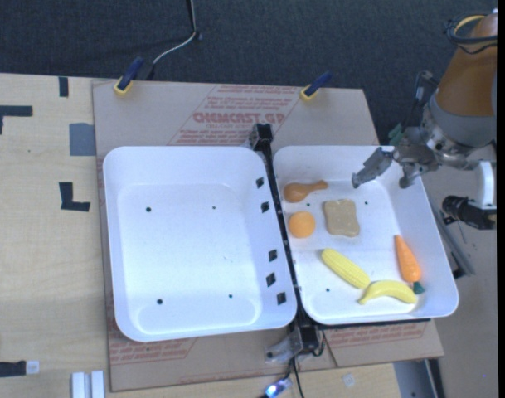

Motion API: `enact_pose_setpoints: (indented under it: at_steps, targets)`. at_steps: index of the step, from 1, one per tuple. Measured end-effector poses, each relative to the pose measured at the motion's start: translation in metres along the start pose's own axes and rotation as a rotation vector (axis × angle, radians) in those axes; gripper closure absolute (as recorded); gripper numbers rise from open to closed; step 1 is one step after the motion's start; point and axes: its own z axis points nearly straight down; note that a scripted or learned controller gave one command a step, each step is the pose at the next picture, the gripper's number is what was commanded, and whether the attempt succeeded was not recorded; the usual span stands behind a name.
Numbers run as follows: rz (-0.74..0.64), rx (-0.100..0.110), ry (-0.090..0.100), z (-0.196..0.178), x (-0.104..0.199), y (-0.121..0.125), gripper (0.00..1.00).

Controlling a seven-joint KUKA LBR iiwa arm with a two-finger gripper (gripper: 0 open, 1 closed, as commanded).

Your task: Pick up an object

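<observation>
The right bin [418, 214] holds several toy foods. A tan drumstick [304, 191] lies at its upper left, with an orange ball [302, 225] just below it. A beige bread slice [342, 218] rests in the middle. A yellow corn cob [345, 268] and a yellow banana [388, 292] lie near the front, and an orange carrot [407, 259] sits by the right wall. My gripper [388, 172] hangs open above the bin's back right part, up and right of the bread slice, with nothing between its fingers.
The left bin [119, 222] stands beside the right one, joined by a black hinge strip [273, 222]. Both rest on a cardboard sheet [227, 114] held by blue-and-yellow clamps. A black cable [186, 23] runs off the back.
</observation>
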Motion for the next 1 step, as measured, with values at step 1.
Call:
enact_pose_setpoints:
  at_steps: [1]
  targets:
    - [-0.005,0.010,0.005,0.1100,0.0682,0.0057,0.00]
